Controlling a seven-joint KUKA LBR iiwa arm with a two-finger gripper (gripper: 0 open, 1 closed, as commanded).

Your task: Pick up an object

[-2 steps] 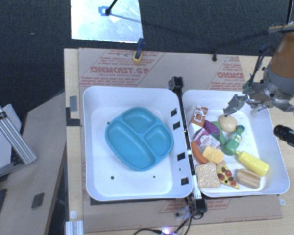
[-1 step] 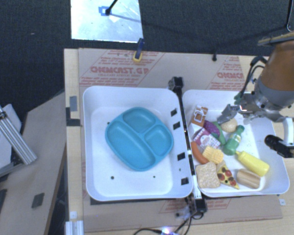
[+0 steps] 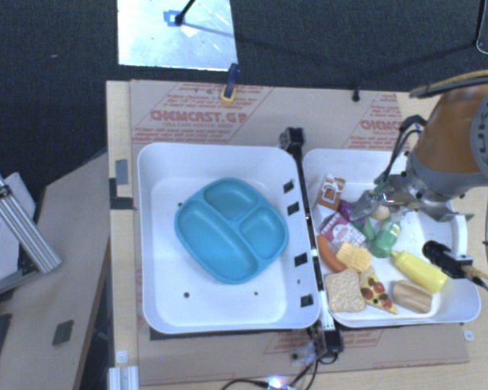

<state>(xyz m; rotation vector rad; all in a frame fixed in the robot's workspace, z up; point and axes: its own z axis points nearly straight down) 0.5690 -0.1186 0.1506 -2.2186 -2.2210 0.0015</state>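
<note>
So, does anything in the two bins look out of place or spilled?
Nothing is spilled. The blue tray lies tilted in the left bin, at an angle to its walls. The toy food lies crowded together in the right bin, under the claw.

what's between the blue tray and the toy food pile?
In the camera view: bare white floor of the left bin, then the black-clipped divider where the two bins meet. Past it, the food pile starts right away in the right bin. The blue tray sits alone.

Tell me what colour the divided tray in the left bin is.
Light blue tray, in the camera view.
</note>
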